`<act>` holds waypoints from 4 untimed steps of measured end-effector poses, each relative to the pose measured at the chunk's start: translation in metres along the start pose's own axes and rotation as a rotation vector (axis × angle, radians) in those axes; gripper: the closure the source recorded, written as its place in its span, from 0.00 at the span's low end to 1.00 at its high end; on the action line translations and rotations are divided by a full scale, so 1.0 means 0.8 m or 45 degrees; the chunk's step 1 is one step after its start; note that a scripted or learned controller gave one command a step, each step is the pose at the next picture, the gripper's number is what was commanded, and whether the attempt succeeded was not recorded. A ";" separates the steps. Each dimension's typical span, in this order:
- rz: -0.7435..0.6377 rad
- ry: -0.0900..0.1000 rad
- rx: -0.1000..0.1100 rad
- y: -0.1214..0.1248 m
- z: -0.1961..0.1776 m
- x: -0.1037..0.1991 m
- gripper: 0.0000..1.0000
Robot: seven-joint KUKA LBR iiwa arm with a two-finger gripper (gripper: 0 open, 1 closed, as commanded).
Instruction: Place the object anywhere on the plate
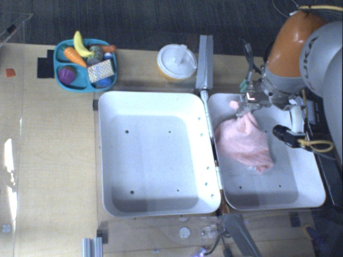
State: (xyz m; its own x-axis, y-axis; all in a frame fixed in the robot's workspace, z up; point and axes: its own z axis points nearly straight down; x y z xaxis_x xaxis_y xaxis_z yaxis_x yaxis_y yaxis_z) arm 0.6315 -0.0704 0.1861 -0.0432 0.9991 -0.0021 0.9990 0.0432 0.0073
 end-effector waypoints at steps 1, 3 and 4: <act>-0.012 0.000 -0.003 0.003 -0.050 0.002 1.00; -1.044 0.002 -0.005 -0.033 -0.073 0.122 1.00; -1.554 0.003 -0.006 -0.043 -0.080 0.178 1.00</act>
State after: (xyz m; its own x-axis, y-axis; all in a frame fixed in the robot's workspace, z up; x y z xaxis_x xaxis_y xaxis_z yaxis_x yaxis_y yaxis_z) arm 0.5903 0.0702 0.2492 -0.9531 0.3025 -0.0085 0.3025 0.9531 0.0056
